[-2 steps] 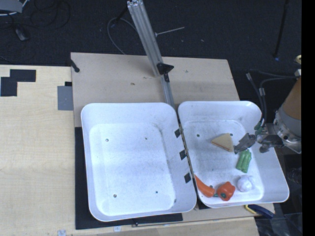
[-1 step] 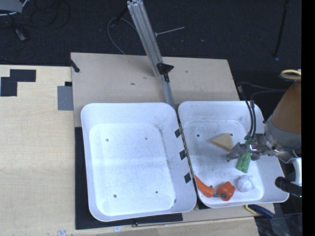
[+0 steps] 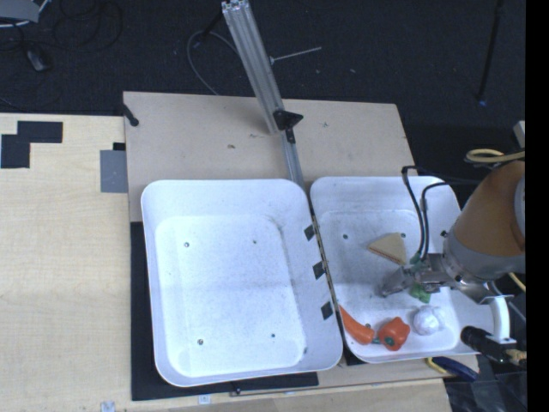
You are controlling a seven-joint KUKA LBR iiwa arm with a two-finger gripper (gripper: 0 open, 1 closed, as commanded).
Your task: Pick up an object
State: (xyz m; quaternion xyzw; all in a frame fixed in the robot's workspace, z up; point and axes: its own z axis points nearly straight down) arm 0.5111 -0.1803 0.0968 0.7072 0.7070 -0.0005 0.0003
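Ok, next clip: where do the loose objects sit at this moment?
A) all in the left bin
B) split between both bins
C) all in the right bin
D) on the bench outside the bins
C: the tan wedge, the orange pieces and the white ball all lie in the right bin, where the claw reaches in.

Even, fairly bright overhead light whitens both bins [image 3: 225,197] with mild glare; the floor [image 3: 386,33] stays dark; small items look soft, perhaps slightly blurred.
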